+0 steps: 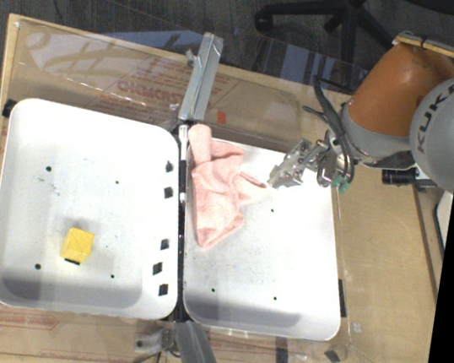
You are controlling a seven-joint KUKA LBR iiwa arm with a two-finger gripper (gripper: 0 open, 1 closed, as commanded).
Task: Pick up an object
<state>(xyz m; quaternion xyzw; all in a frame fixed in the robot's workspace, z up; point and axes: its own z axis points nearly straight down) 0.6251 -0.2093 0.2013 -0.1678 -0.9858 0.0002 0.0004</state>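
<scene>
Small yellow foam block (78, 245) lies in the left white bin (21, 186); crumpled pink cloth (215, 190) fills the right bin's (307, 266) near-left side, the hand (283, 175) touching its edge, grip unclear.

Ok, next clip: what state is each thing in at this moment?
Pink cloth: crumpled, lying in the right bin against its left wall.
Yellow block: lying loose in the left bin, untouched.
Gripper: low over the right bin, at the cloth's right edge.
</scene>
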